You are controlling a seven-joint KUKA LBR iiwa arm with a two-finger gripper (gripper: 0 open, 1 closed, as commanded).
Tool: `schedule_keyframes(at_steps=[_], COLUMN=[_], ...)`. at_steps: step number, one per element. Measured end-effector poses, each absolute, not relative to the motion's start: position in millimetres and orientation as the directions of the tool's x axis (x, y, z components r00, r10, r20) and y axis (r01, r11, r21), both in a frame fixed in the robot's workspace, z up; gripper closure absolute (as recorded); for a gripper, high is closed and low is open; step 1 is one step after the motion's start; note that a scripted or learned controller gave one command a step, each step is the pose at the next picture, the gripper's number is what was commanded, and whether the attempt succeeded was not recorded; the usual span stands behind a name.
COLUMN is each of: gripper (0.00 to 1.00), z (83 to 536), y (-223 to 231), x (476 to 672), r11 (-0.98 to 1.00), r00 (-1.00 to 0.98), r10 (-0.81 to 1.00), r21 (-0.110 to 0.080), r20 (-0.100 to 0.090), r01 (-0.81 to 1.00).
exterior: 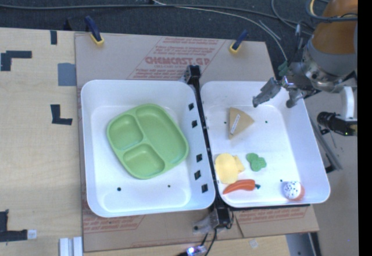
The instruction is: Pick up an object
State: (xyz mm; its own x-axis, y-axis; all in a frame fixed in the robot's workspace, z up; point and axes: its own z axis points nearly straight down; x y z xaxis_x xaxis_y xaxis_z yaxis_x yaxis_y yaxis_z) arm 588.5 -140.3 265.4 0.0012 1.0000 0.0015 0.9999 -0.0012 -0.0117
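Two bins, five small things on the right, gripper (pixel 280 95) spread open and holding nothing.

Arm (pixel 332 34) reaches in from the right; its fingers hang over the right bin's (pixel 302 132) upper right part. Nearest lies a tan wedge (pixel 238 121), apart from the fingers. Lower down: yellow piece (pixel 228 167), green piece (pixel 255 162), carrot (pixel 239 187) and a white-orange ball (pixel 292 190). Left bin (pixel 93 132) holds a green tray (pixel 147 141).
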Motion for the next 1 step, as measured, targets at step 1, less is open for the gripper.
schedule_keyframes(at_steps=[1], gripper=[0.0], z=[271.2], y=[-140.1], x=[590.5], r11=[0.001], r00=[-0.001], r10=[1.0], r21=[-0.001], r20=[0.0], r01=[1.0])
